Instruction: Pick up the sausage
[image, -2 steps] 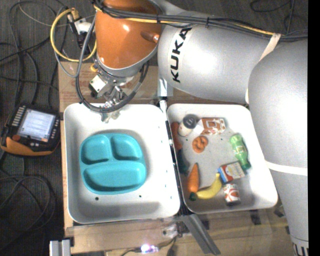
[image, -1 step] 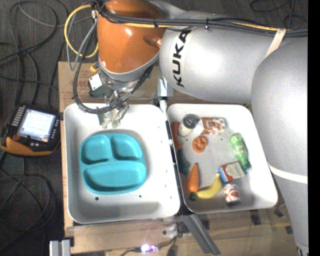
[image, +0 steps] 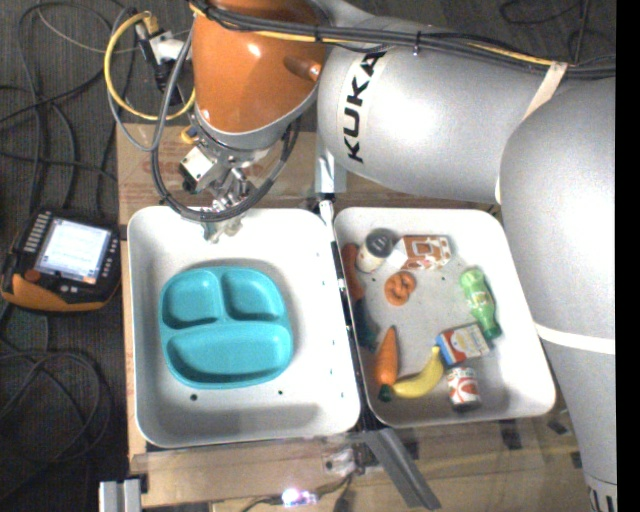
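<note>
The sausage (image: 348, 272) appears to be the slim reddish-brown piece lying lengthwise in the right bin (image: 520, 300), pressed close against that bin's left wall, though it is small and partly shadowed, so the identification is a judgement. Just beside its far end stands a grey-capped bottle (image: 377, 249), and a pretzel (image: 400, 288) lies near its middle. Further down the same wall are a carrot (image: 386, 356) and a banana (image: 421, 377). A printed carton (image: 428, 252), a green bottle (image: 480, 301), a small box (image: 464, 344) and a can (image: 463, 388) lie more to the right.

The gripper (image: 222, 207) hangs over the far rim of the left bin (image: 140, 300), well apart from the sausage and beyond the teal divided plate (image: 228, 328). Nothing can be seen in its grasp, and whether it is spread or pressed together cannot be told from this slant.

To do the step well, the arm should cross to the right bin, turn the wrist so the grip closes across the sausage's short width, and descend slightly clear of the wall, keeping off the bottle and pretzel. The wall leaves little room on one side, so a glancing miss seems likely.

The sausage's side along the wall is hard to make out, and the grey arm covers the bench beyond the right bin
</note>
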